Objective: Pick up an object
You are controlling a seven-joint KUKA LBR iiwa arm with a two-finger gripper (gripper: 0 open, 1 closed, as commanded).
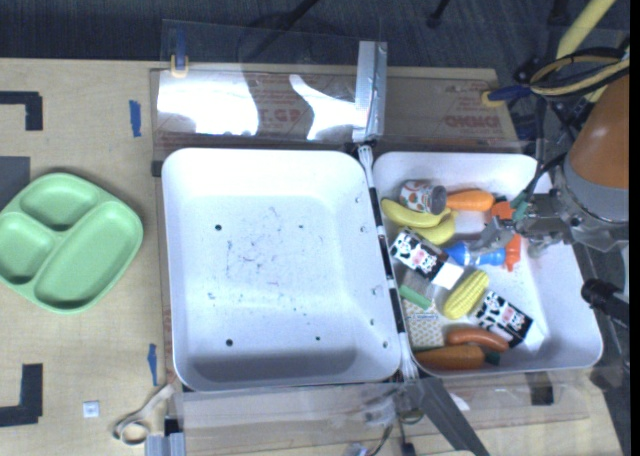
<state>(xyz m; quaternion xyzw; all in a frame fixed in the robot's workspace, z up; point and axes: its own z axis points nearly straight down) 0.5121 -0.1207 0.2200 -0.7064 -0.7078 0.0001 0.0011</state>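
The right white bin [575, 329] holds a heap of toy food. A small can [422, 195] lies at the back beside an orange carrot [470, 200] and a yellow banana [418, 219]. Below them are a cow-patterned box [417, 254], a blue item [470, 256], a corn cob [465, 292], a second cow-patterned box [502, 316] and a red sausage [465, 354] at the front. My gripper [508, 234] hangs over the bin's right half, just right of the blue item and under the carrot's tip. Nothing is visibly held in it.
The left white bin [270, 254] adjoins the right one along a shared rim. A green divided plate [65, 241] lies on the bench at far left. A clear panel [260, 94] stands behind the bins. Scissors [140, 422] lie at the front left.
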